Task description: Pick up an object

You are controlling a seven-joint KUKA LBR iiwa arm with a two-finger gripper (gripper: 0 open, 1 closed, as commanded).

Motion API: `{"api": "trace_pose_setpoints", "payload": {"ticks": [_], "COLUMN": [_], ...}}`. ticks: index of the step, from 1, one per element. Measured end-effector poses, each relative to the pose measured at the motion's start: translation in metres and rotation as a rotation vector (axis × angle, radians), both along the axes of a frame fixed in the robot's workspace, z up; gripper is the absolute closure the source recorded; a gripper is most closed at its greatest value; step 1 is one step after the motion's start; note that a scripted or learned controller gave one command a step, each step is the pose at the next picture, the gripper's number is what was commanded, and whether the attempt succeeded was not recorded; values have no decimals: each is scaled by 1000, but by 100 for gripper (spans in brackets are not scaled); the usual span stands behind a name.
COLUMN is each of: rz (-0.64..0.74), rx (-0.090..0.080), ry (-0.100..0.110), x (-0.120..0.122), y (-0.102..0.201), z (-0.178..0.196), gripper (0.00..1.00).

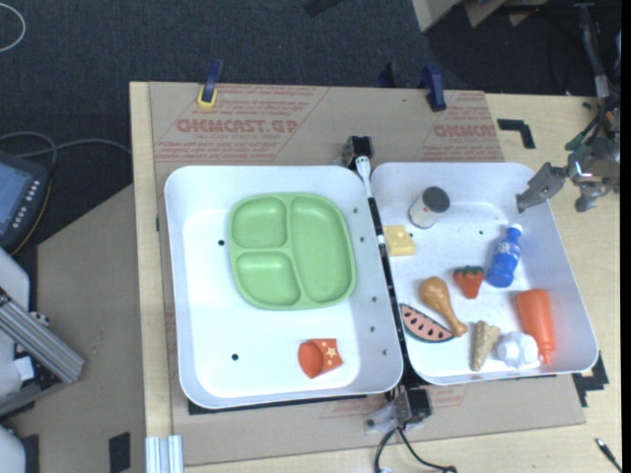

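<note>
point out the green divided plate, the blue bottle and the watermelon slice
green divided plate (293, 250), camera view, on the ridge between its compartments
blue bottle (505, 259), camera view, middle of its body
watermelon slice (424, 325), camera view, on its red flesh

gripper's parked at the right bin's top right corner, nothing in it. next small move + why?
Probably swing the gripper left and down over the blue bottle in the right bin. It sits outside the bin's top right corner with nothing between its fingers, and the bottle is the nearest item, with bare floor around most of it. The strawberry lies close on its left, so approach from the right.
</note>
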State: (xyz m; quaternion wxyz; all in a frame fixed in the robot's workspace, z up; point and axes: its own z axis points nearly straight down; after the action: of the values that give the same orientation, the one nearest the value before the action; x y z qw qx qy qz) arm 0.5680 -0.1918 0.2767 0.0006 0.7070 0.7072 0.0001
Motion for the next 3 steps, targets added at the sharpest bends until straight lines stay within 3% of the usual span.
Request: {"api": "trace_pose_setpoints", "payload": {"ticks": [2, 3], "rz": [0, 0], "rx": [3, 2], "ry": [7, 5], "x": [-8, -10], "y": [3, 7], "z": [-126, -169], "gripper": [0, 0]}}
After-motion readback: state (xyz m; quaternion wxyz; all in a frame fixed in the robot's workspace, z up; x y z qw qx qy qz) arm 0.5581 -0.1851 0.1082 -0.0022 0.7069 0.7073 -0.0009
